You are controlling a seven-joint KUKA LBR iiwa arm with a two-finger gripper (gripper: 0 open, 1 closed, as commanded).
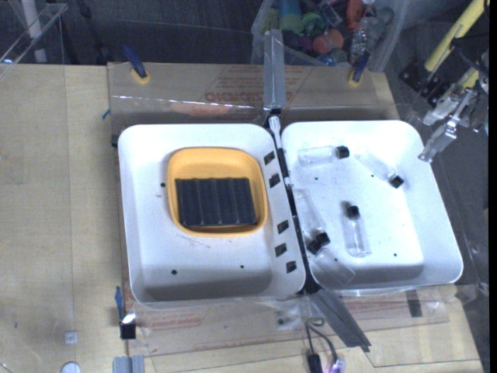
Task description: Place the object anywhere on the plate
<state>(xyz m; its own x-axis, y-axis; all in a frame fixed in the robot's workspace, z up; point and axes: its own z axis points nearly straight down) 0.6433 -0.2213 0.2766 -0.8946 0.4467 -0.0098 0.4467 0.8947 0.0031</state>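
Note:
A yellow plate (177, 169) lies in the left bin (144, 208). A dark ridged rectangular block (216, 202) rests flat on it and covers most of its middle. In the right bin (435, 231) lie several clear vials with black caps: one near the back (320, 156), one towards the right (380, 169), one in the middle (356, 230) and one against the divider (313, 238). My gripper (443, 134) hangs at the right bin's back right corner, above the rim and apart from all the vials, with nothing visibly in it.
A divider with black clips (281, 208) separates the two bins. A clear box of colourful toys (326, 14) stands behind them. Blue clamps (138, 70) hold the sheet at the bench's back. Bare wooden bench (54, 208) stretches to the left.

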